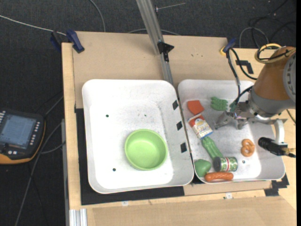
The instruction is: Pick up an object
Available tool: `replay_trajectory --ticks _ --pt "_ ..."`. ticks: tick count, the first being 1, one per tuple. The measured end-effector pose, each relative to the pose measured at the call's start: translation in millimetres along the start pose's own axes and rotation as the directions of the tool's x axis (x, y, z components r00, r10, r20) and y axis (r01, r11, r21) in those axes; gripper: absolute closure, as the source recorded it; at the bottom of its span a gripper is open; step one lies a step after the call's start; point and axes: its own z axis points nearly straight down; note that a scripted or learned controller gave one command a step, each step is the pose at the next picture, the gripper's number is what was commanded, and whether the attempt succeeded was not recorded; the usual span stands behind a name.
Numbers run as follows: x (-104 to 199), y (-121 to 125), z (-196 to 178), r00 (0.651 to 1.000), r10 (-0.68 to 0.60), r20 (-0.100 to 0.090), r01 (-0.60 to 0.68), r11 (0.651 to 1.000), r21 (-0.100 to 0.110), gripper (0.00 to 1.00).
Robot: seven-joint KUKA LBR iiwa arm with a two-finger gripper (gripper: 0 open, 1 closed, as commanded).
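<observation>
Camera view: gripper (229,119) sits low in the right bin (268,173), fingers spread apart, nothing visibly between them; the arm's wrist hides part of the bin behind it. Small green toy (218,103) lies just beside the fingers; its shape is hard to make out. Pretzel (247,147), can (226,164), sausage (218,176) lie nearer the front. Green bowl (146,149) rests in left bin (94,126).

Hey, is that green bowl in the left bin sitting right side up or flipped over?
Right side up. The green bowl shows its hollow inside and rim facing the camera, resting on the left bin's floor.
</observation>
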Motion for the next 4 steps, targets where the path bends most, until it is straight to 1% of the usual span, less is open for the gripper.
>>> replay_trajectory --ticks 1,2,3,4 --pt "-0.2 1.6 -13.4 1.000 0.000 0.001 0.000 1.000 -0.006 1.00" --pt "-2.3 1.4 -56.0 1.000 0.000 0.002 0.000 1.000 -0.008 1.00" --pt "-4.0 2.8 -119.3 1.000 0.000 0.002 0.000 1.000 -0.010 1.00" --pt "-3.9 3.2 -129.5 1.000 0.000 0.001 0.000 1.000 -0.006 1.00"
